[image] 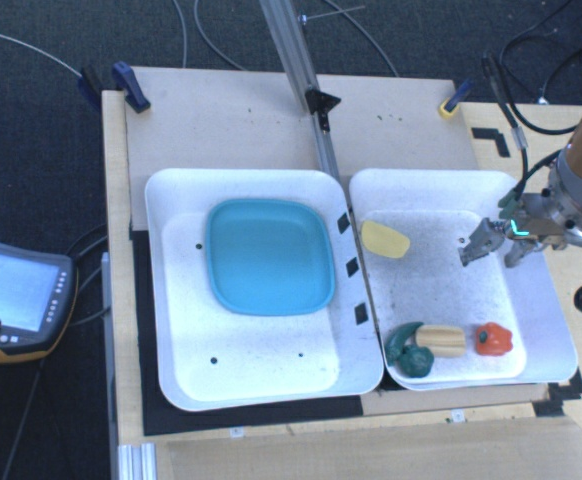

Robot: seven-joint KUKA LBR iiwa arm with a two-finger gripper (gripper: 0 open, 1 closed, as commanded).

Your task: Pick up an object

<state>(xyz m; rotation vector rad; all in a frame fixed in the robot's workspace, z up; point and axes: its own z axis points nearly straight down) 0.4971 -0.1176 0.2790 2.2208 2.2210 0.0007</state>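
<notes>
Several small objects lie in the right bin (531,298). A yellow piece (384,239) sits near its upper left corner. Along the front wall lie a dark green piece (409,351), a tan cylinder (441,340) and a red piece with a green stem (492,339), side by side. My gripper (494,251) hangs over the right half of this bin, above bare floor, with its two grey fingers spread apart and nothing between them. It is well right of the yellow piece and above the red one in the view.
The left bin (181,298) holds a square blue plate (269,255). A slanted metal pole (296,43) crosses the bench behind the bins. Blue and yellow clamps sit on the bench's far edge. A teach pendant (16,298) lies off the bench at left.
</notes>
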